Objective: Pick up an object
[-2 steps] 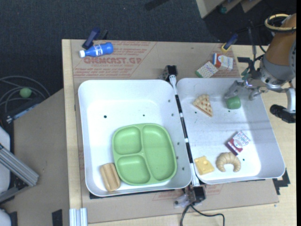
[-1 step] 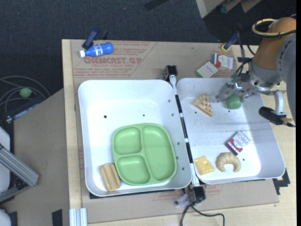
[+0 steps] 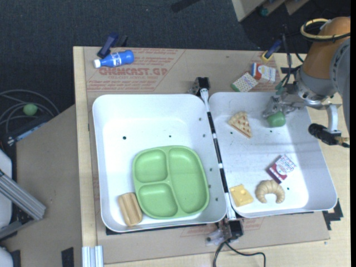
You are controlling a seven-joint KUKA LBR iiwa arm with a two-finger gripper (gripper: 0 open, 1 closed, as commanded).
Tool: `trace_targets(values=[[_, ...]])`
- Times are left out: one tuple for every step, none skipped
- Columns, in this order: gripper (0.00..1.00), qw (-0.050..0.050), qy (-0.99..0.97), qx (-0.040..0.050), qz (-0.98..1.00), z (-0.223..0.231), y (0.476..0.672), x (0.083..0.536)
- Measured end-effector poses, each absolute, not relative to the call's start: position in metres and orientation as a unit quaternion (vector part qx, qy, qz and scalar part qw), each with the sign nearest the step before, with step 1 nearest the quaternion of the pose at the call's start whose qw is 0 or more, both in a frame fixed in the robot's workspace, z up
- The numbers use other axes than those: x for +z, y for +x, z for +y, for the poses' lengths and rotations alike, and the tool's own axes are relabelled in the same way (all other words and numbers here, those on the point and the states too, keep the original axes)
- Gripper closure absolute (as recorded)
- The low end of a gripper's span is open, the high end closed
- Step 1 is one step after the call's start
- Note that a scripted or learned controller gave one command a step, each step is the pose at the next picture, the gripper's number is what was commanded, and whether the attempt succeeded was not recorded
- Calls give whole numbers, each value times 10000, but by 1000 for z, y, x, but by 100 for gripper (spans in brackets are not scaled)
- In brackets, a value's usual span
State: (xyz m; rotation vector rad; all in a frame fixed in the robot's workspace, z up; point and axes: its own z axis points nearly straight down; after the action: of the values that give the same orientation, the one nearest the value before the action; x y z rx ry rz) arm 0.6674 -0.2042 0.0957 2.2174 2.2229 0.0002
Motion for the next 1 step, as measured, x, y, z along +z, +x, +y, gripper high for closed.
trace_targets(values=[[100,5,7064,12,7078,-142,629,172]])
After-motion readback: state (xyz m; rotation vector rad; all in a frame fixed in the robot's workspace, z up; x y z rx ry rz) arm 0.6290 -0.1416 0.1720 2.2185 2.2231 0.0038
